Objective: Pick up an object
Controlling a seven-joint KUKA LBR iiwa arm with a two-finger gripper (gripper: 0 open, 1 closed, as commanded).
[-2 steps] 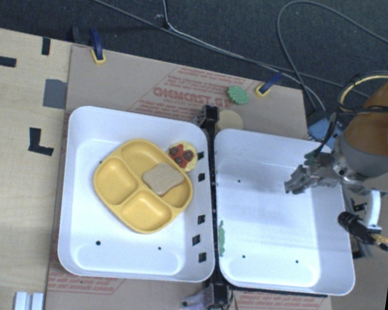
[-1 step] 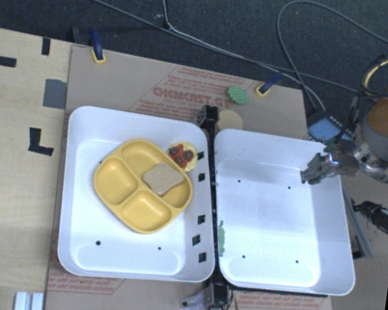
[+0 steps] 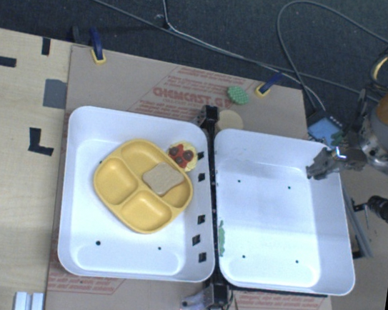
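A yellow divided plate (image 3: 114,178) lies in the left bin (image 3: 69,240). A tan slice of toast (image 3: 162,178) rests on the plate's middle. A small round piece with red bits (image 3: 182,155) sits at the plate's upper right edge. My gripper (image 3: 320,166) hangs at the upper right corner of the right bin (image 3: 335,276), far from the plate. Nothing shows between its dark fingers.
A small green sliver (image 3: 221,234) lies by the right bin's left wall. Behind the bins on the cardboard sit a green dotted piece (image 3: 237,94) and a pale disc (image 3: 231,119). Cables cross the dark floor at the top.
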